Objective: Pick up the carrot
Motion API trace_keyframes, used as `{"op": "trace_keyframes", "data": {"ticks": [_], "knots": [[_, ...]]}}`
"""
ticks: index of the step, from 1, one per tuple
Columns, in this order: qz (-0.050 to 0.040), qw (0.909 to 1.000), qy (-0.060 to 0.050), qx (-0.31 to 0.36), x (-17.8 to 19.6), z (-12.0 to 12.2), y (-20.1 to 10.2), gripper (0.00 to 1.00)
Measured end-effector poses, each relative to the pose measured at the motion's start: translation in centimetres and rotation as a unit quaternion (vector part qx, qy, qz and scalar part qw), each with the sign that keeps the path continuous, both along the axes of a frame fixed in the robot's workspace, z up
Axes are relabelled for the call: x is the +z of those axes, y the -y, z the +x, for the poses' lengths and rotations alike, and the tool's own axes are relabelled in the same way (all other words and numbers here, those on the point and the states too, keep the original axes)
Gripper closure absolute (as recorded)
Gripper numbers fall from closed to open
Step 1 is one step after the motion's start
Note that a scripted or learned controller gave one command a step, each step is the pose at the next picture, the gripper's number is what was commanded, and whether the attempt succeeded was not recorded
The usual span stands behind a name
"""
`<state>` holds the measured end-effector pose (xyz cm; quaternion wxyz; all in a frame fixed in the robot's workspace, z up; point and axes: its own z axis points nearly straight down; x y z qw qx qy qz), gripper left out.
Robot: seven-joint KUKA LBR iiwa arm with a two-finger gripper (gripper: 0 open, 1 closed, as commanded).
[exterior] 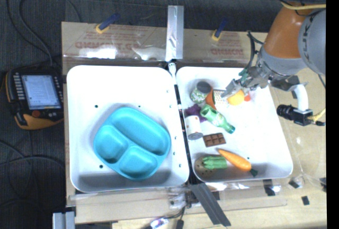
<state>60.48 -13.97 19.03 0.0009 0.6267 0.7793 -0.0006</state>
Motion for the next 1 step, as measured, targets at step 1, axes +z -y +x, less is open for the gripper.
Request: {"op": "trace_keyframes", "data": {"ticks": [1], "knots": [[-0.0012,0.9998,0.000,0.022,0.87,1.39,6.45,1.00]]}}
